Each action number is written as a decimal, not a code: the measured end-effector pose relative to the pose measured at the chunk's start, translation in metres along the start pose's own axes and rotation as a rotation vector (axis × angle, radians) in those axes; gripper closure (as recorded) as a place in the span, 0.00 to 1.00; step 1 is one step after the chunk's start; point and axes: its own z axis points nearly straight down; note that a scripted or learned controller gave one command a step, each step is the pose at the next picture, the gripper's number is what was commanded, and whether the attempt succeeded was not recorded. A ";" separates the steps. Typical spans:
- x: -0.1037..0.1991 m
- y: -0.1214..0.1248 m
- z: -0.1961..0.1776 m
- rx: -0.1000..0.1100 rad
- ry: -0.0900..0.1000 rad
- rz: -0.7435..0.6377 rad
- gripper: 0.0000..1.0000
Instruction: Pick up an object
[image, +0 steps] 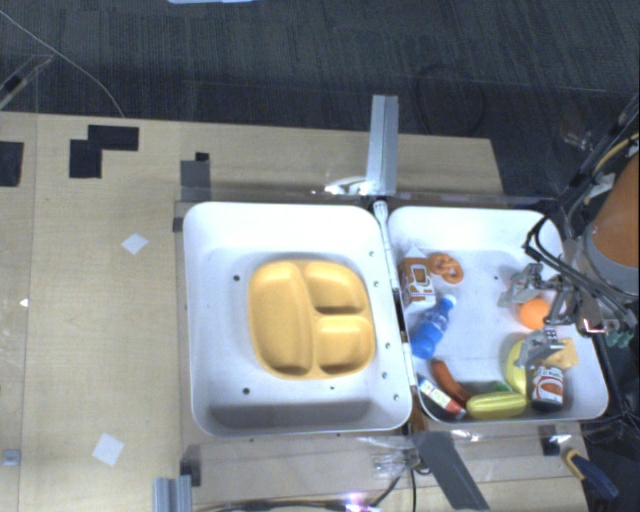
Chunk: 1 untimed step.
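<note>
1. Along the right bin's (470, 225) near edge lie a red sausage (447, 384) and a yellow-green pod (496, 404), end to end; a small dark bottle (547, 387) stands upright in the near right corner.
2. Just behind the bottle sits a yellow fruit (516, 362), perhaps a banana, though the view is too coarse to be sure.
3. Nearer the middle of that bin, a blue bottle (432, 326) lies tilted close to the left wall, with a white-and-orange packet (416, 283) behind it and a pretzel (444, 267) beside that, toward the far left corner.
4. By the right wall, the gripper (537, 318) hangs over an orange ball (533, 311); its metal fingers (521, 290) stand spread on either side of the ball, not closed on it. Whether they touch it is unclear.
5. Across the shared wall, the left bin (215, 330) carries a yellow divided tray (310, 317) at its centre.
</note>
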 end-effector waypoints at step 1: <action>-0.004 -0.070 0.115 -0.002 0.009 0.099 0.00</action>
